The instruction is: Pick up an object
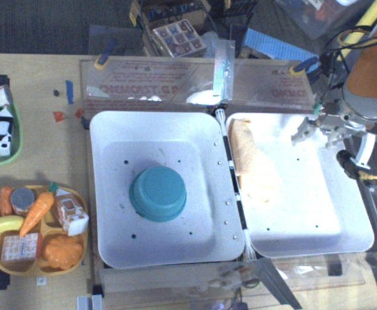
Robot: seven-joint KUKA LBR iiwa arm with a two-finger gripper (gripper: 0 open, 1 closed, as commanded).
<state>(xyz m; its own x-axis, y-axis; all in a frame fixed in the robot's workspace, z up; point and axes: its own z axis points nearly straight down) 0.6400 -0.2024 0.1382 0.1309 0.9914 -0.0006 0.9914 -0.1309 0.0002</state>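
We see the gripper (327, 133) over the right bin's (317, 228) far right corner, whether its jaws are parted we cannot tell — the tan bread loaf (243, 150) lies leftward, long axis running near-to-far — the teal bowl (158, 193) farther left.

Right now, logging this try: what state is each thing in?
blue bowl: upside down, in the left bin, untouched
tan cloth: lying along the right bin's left wall
gripper: over the right bin's far right corner, holding nothing

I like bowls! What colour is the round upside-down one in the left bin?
Teal blue: the round plastic bowl, clearest in the camera view.
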